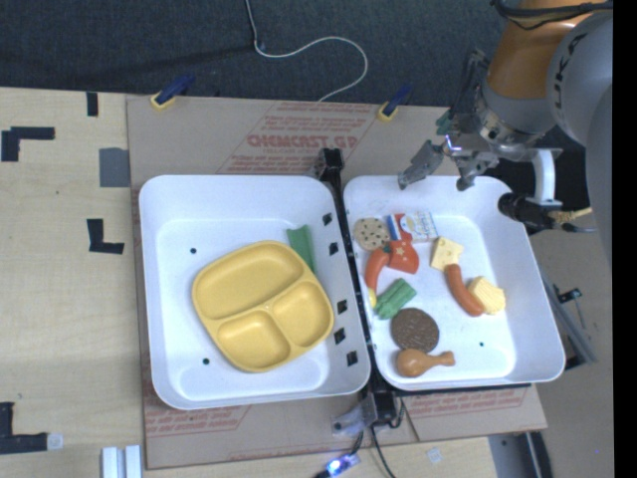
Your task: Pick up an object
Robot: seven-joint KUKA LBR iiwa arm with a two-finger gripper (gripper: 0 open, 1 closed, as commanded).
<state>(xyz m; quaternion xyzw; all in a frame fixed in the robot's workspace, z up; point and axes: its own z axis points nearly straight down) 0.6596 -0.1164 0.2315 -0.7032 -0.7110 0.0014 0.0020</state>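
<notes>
Gripper: hangs over the far rim of the right bin, fingers spread apart, nothing between them; one finger points down-left, the other sits to its right
Arm: comes in from the upper right corner, orange band above a grey wrist, tilted toward the bin's far edge
Right bin: white, shallow, holds all the loose toy food; the gripper is above its far rim, apart from every item
Carton: small white pack with red and blue print, lying flat, the item nearest the gripper
Cookie: speckled round, just left of the carton, near the bin's left wall
Red pepper piece: just below the carton, with an orange carrot-like strip beside it on the left
Cheese wedge: yellow, right of the red piece
Sausage: orange-red, lying at a slant, its lower end touching a pale yellow block
Green piece: below the carrot strip, just above the burger patty
Drumstick: brown, nearest the bin's near wall, just below the patty
Left bin: white, side by side with the right one
Yellow tray: three compartments, lying turned at an angle in the left bin
Green strip: at the tray's far right edge; cannot tell whether it touches
Bench: bins rest on a cardboard sheet; a white cable loops on the dark surface beyond
</notes>
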